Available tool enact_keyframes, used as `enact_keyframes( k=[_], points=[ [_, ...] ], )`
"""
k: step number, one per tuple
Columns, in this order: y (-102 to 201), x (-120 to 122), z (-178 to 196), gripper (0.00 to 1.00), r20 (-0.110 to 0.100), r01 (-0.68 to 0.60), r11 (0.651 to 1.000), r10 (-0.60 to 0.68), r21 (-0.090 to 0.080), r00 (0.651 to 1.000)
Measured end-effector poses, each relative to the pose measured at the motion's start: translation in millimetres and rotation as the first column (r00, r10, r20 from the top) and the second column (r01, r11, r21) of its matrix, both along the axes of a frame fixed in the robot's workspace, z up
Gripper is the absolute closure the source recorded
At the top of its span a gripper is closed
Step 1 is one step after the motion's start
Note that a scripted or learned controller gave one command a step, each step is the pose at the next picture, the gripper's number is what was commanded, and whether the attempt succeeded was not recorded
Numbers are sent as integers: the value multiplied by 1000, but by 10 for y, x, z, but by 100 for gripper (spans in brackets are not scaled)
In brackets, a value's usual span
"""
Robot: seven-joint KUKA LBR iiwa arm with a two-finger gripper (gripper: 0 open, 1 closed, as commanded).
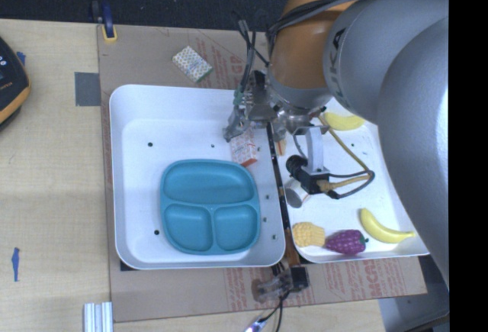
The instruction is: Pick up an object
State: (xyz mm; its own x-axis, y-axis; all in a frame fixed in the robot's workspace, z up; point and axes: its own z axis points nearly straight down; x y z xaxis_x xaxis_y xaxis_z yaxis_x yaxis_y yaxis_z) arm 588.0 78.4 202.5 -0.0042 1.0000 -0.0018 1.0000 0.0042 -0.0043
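My end effector [242, 123] hangs over the far right corner of the left bin [122, 170], close to the wall it shares with the right bin [347, 204]. From this slant above I cannot tell whether it is apart or together, nor whether it grips anything.

A small red-and-white carton [245, 149] lies on the bin floor just beside the end effector's tip, on the near side. It may be touching the tip, but I cannot say for sure. Just beyond the carton on the near side, a blue divided plate [209, 204] lies flat in the near half of the left bin.

In the right bin, a corn cob [307, 233] and a purple grape bunch [345, 242] sit side by side at the near edge, with a banana [385, 227] just to their right. Another yellow piece [343, 122] shows at the far side, partly hidden by my wrist.

Both bins rest on cardboard [152, 56] laid over the desk [46, 193]. A small patterned square [191, 63] lies on the cardboard beyond the left bin.
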Motion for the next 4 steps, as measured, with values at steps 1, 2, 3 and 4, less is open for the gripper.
enact_keyframes(
  k=[1,2,3,4],
  points=[
    [-796,467,-107,0,2,2,1000,-2,0,1000],
    [-798,470,-3,100,0,-1,1000,1,0,1000],
    [-798,469,-4,0,0,-2,1000,2,0,1000],
    [-1567,316,-108,0,0,2,1000,-2,1,1000]
  ],
)
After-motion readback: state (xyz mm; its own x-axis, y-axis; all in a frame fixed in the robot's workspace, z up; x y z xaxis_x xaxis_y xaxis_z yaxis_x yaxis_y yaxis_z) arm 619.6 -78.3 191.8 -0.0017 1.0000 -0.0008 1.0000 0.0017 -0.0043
